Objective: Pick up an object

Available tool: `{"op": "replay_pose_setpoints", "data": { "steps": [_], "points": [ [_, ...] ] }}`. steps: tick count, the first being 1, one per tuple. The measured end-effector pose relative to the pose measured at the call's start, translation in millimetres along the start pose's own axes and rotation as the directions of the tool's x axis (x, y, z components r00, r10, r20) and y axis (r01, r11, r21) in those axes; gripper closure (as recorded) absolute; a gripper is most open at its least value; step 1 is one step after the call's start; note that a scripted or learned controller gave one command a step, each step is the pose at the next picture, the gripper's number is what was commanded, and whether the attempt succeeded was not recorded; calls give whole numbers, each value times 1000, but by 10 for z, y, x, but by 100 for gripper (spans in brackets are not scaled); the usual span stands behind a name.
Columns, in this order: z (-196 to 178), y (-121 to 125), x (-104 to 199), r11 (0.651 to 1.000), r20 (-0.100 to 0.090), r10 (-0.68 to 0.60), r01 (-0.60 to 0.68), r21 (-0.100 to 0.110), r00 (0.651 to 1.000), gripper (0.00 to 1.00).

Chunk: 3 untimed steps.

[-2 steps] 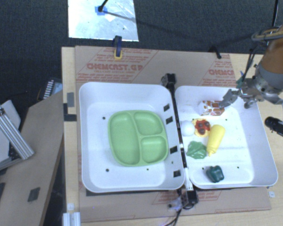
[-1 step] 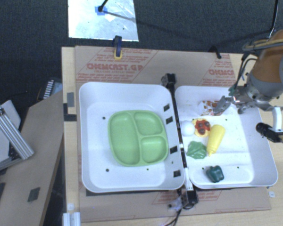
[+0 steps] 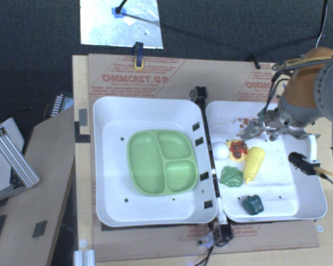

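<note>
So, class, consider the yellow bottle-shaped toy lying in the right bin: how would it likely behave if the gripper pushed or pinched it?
The yellow bottle lies on its side and looks rounded, so a push would probably roll it. Its surface looks smooth, perhaps slippery between fingers. It touches or nearly touches the red toy and green toy, so nudging it would likely shift them too.

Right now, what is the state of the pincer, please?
Pincer: above the right white bin, near the red object; open or closed cannot be told.

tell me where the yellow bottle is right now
The yellow bottle lies in the right bin, near its middle, just right of the green leafy piece and below the red and yellow toy.
</note>
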<state>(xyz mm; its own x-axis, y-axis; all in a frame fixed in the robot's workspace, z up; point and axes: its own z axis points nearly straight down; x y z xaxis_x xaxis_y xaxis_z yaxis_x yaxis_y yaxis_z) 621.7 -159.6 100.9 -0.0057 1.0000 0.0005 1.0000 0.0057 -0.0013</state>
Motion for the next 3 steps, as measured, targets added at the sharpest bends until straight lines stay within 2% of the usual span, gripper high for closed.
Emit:
{"op": "replay_pose_setpoints", "data": {
  "steps": [1, 2, 3],
  "points": [
    [160, 12, 1, 1000, 2, 0, 0, -3, 1000, 0],
    [45, 21, 0, 1000, 2, -1, 1, -7, 1000, 100],
    [-574, -20, 42, 1000, 2, 1, -1, -8, 1000, 100]
  ]
}}
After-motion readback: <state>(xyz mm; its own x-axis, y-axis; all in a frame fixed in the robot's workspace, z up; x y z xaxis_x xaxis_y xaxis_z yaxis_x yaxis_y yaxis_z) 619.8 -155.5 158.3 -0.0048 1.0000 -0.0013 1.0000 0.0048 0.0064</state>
